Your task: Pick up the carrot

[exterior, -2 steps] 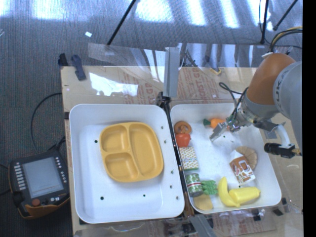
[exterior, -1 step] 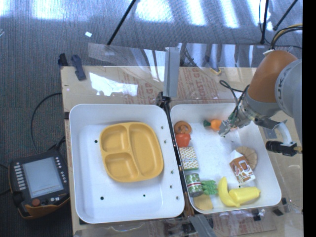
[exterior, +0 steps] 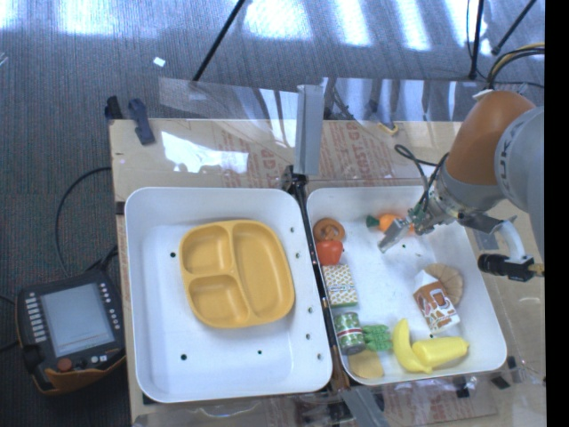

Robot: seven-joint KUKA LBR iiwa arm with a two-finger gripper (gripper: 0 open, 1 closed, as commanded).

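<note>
Camera view, from above at a slant. Two shallow white bins sit side by side on the bench: the left bin (exterior: pixel 147 238) and the right bin (exterior: pixel 487 314). In the left bin lies a yellow divided plate (exterior: pixel 236 272) with three compartments, tilted slightly relative to the bin walls.

The arm (exterior: pixel 498 154), grey with an orange band, enters from the right and reaches over the upper part of the right bin. Its gripper (exterior: pixel 396 233) points down and leftward, with the tips just beside the carrot (exterior: pixel 386 221). Whether the fingers are parted or closed cannot be told at this size, and no object is seen between them. The carrot, orange with a small green top at its left end, lies on the bin floor near the upper wall, just left of and above the gripper tips.

Along the left wall of the right bin stand, from top to bottom: a brown round item (exterior: pixel 328 230), a red tomato (exterior: pixel 329 252) touching it, a small patterned box (exterior: pixel 340 285), and a green-labelled can (exterior: pixel 348 332). Near the lower wall lie a green item (exterior: pixel 378 336), a banana (exterior: pixel 406 348) and a yellow item (exterior: pixel 440 351). A small carton (exterior: pixel 433 306) lies by a tan ridged disc (exterior: pixel 447 279) at the right.

A teach pendant (exterior: pixel 67 327) rests on the floor left of the bench.
</note>
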